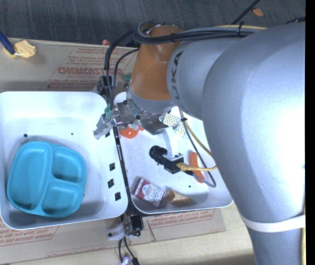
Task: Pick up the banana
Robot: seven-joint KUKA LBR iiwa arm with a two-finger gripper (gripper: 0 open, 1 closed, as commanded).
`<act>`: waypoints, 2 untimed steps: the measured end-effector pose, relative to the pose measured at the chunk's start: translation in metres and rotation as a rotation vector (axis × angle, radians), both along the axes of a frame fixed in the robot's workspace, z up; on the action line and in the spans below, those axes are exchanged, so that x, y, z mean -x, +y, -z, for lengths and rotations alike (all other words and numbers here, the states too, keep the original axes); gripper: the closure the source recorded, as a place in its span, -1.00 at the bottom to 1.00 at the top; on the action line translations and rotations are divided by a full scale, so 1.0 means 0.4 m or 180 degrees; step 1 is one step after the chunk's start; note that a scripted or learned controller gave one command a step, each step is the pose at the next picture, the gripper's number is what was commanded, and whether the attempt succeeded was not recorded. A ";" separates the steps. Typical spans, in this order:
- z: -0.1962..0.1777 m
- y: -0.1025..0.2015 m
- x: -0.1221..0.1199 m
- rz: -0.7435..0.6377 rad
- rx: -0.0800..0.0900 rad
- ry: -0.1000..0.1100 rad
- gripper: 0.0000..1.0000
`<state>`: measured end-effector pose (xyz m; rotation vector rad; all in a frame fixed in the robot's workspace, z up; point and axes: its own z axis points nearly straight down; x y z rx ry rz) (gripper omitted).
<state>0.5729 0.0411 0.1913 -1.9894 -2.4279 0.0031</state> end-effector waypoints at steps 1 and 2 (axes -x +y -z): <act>0.001 0.133 0.235 -0.0166 0.0002 0.0009 -1.00; -0.221 -0.214 0.241 0.0399 0.0003 -0.0007 -1.00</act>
